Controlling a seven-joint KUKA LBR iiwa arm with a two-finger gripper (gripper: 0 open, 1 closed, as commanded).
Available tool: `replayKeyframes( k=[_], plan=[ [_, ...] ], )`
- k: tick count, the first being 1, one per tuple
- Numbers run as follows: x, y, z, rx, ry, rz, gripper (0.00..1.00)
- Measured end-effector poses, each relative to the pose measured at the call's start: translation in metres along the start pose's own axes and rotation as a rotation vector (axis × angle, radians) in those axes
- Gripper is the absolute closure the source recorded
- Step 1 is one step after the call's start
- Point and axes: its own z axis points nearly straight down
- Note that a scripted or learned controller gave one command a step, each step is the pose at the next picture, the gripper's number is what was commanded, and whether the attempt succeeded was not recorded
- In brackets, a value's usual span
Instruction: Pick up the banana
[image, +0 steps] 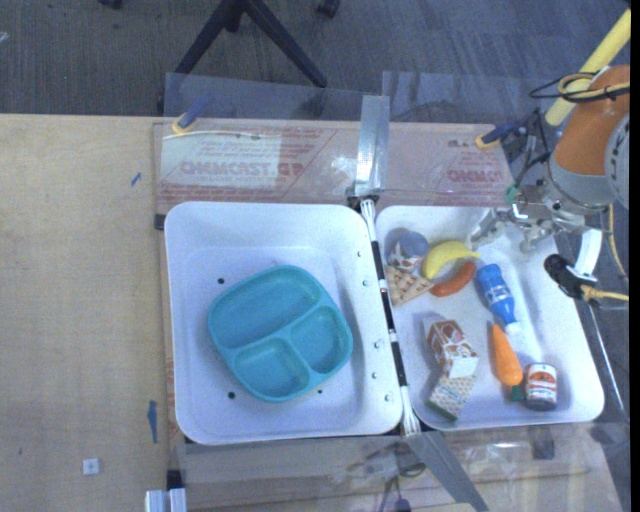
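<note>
Banana (446, 257) is seen in the right bin (585, 400) at its 11 o'clock corner, touching an orange sausage (452, 279). Judged light, stiff, smooth toy plastic; best gripped across its curved middle. Gripper (520, 222) hovers at 3 o'clock of it; jaw state cannot be told.
</note>
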Motion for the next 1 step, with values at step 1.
replayKeyframes(
  k=[1],
  plan=[
    [-0.0023,-0.0987,-0.022,-0.001,-0.011,0.135,0.0]
  ],
)
